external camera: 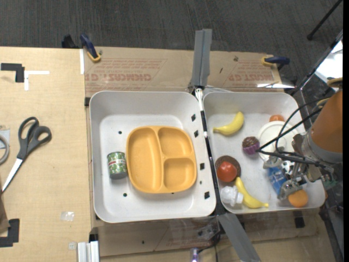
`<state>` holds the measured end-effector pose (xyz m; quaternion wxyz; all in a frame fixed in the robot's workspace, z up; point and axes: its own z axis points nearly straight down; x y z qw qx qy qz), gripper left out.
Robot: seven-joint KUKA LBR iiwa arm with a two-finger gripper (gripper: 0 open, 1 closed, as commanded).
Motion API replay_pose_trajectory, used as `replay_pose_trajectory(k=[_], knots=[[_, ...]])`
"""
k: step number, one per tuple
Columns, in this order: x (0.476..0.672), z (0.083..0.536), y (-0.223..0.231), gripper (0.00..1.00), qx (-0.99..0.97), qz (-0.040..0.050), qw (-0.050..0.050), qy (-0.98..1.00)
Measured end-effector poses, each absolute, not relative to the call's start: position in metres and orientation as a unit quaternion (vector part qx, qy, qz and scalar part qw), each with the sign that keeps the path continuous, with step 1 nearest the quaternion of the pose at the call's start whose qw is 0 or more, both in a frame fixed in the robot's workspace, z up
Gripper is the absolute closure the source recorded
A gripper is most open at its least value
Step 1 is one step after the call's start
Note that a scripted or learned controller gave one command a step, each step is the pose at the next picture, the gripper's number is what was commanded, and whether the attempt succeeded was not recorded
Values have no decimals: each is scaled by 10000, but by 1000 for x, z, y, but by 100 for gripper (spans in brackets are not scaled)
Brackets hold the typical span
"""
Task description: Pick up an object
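Pincer (294, 178) low in right bin (256, 98), beside orange fruit (298, 199).

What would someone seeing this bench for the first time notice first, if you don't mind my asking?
Probably the orange divided plate in the middle of the left bin, with a small green can lying beside it. Next, the crowded right bin: two bananas, a red fruit in a brown bowl and an orange, with the arm reaching in at its right side.
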<state>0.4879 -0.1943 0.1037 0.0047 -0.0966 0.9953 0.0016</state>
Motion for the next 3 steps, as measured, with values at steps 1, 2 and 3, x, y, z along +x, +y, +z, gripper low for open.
replay_pose_trajectory(k=[1, 2, 3], knots=[[490, 93, -220, 0, -1307, -4, 29, 9914], [487, 93, -219, 0, -1822, -1, 22, 9833], [489, 103, -218, 100, -1825, -9, 51, 9832]])
